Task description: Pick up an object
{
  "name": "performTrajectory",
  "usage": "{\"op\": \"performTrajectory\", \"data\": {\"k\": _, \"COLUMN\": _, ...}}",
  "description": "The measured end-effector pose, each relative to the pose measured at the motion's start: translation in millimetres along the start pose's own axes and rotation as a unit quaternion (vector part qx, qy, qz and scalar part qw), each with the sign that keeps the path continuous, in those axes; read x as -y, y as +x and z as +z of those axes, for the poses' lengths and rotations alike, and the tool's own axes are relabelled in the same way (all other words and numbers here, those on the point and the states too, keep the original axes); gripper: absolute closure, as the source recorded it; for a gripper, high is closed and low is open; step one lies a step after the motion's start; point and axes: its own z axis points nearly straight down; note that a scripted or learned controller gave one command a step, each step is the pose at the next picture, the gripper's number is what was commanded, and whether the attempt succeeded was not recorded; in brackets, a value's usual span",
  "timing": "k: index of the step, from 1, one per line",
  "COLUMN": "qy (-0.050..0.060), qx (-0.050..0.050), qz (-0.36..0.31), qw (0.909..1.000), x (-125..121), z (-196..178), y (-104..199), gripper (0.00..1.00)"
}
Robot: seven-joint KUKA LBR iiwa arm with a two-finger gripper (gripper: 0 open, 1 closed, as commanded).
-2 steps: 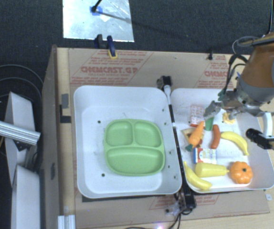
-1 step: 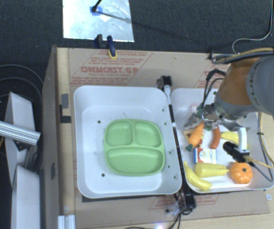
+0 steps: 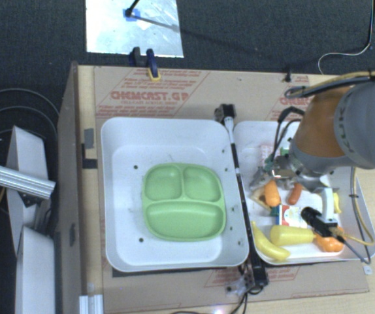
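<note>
Heads up: your arm leans in over the right bin because all the pickable stuff sits there. A carrot is just under the gripper; bananas lie along the front edge. The left bin holds a green divided plate. Grip state? Can't tell.

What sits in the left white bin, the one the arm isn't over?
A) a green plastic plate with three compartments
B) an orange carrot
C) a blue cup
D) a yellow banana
A: a green divided plastic plate lies flat in the middle of the left shallow white bin, its three compartments facing up.
</note>
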Motion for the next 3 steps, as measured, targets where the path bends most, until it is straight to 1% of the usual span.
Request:
{"op": "performTrajectory", "data": {"k": 1, "qy": -0.002, "qx": 0.0, "qz": -0.001, "qw": 1.0, "x": -5.1, "z": -0.7, "y": 2.4, "gripper": 0.0}}
{"op": "performTrajectory", "data": {"k": 2, "qy": -0.003, "qx": 0.001, "qz": -0.001, "qw": 1.0, "x": -5.8, "z": -11.5, "y": 2.2, "gripper": 1.0}}
{"op": "performTrajectory", "data": {"k": 3, "qy": -0.006, "qx": -0.001, "qz": -0.005, "qw": 1.0, "x": -12.6, "z": -106.6, "y": 63.9, "gripper": 1.0}}
